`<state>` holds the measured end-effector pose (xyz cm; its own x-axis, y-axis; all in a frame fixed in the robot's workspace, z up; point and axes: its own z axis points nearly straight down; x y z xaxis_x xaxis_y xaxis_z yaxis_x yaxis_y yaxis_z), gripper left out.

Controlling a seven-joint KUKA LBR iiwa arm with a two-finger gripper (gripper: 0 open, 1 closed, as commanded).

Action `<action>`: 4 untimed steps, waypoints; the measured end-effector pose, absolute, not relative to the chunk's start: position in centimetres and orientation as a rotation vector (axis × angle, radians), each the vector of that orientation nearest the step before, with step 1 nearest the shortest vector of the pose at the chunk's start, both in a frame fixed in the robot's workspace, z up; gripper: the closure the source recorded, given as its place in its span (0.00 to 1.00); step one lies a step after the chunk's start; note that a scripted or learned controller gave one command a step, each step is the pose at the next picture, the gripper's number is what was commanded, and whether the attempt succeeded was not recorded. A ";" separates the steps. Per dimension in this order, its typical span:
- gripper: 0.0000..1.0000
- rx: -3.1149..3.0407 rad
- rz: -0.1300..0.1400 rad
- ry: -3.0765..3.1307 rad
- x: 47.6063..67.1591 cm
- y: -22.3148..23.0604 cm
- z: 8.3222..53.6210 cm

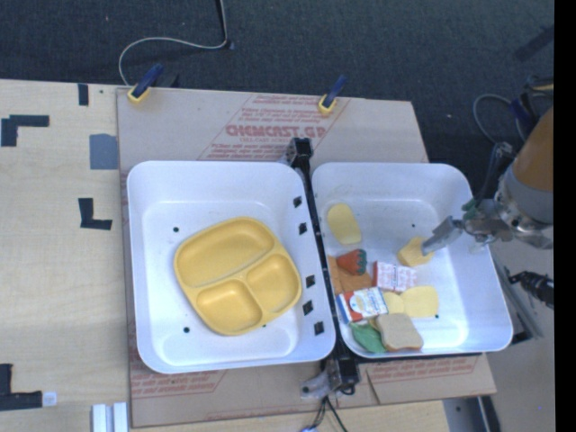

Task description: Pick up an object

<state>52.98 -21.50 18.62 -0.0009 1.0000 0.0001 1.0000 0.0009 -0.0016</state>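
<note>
Over right bin (pixel 450 180), gripper (pixel 438 239) touching yellow block (pixel 413 253); fingers indistinct.

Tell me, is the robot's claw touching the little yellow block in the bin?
Cannot tell. In the camera view the claw ends right at the yellow block, so they overlap in the picture, but from this slanted angle it might be hovering just above.

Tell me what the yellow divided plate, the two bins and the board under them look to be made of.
Yellow divided plate: likely moulded plastic, with a smooth, even colour and soft sheen.
Left bin and right bin: probably thin formed white plastic, with rounded corners and glossy walls.
Board: looks like cardboard, matte brown with red printing.
</note>
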 end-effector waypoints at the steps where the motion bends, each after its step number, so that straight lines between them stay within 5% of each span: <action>1: 0.00 -2.210 0.002 -2.227 53.9 -12.5 10.3; 2: 0.00 -2.217 -0.002 -2.229 60.1 -9.8 8.4; 3: 0.00 -2.225 -0.003 -2.223 52.8 -10.4 8.7; 4: 0.00 -2.220 -0.005 -2.230 61.4 -9.6 9.0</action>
<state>61.40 -9.61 9.03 -0.0048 1.0000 -0.0012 1.0000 0.0048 0.0057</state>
